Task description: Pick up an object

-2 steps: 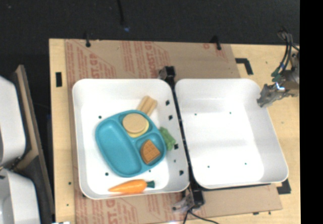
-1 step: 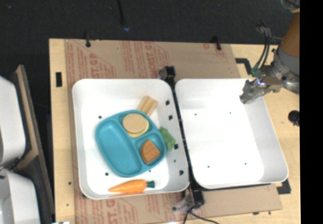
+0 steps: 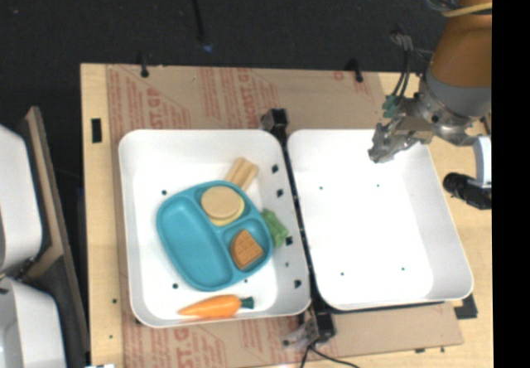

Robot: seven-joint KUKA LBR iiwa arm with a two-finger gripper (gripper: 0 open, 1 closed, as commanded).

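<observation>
The left bin holds a blue divided tray with a round tan cookie and a brown waffle-like piece resting on it. A beige wooden block lies just behind the tray, a small green piece sits at its right edge, and an orange carrot lies near the bin's front wall. My gripper hovers over the back edge of the right bin, far from all these objects, with nothing seen between its fingers.
A black clamp sits at the back where the two bins meet. The bench top runs around both bins. The arm's grey and orange body rises at the upper right.
</observation>
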